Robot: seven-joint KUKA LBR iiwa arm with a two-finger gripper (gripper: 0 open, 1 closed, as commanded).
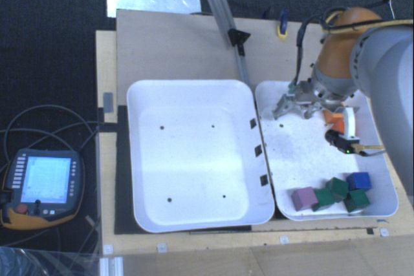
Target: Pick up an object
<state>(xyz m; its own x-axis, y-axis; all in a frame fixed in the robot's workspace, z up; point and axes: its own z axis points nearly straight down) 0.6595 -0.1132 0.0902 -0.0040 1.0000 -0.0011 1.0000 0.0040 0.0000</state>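
Gripper (pixel 294 110): over right bin (pixel 284 200), upper part; finger state cannot tell | Blocks: pink (pixel 303 198), green (pixel 337 188), blue (pixel 359 180), clustered in bin's near corner | Orange piece (pixel 334 118): beside wrist

dark carpet floor (pixel 52 22), tan bench (pixel 174 42), teach pendant (pixel 42 187)

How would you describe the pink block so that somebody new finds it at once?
Start at the right bin, the one under the arm. In its near corner lies a small cluster of blocks. The pink block is the leftmost of them, touching a green block; it is the sole pink one, the rest being green or blue.
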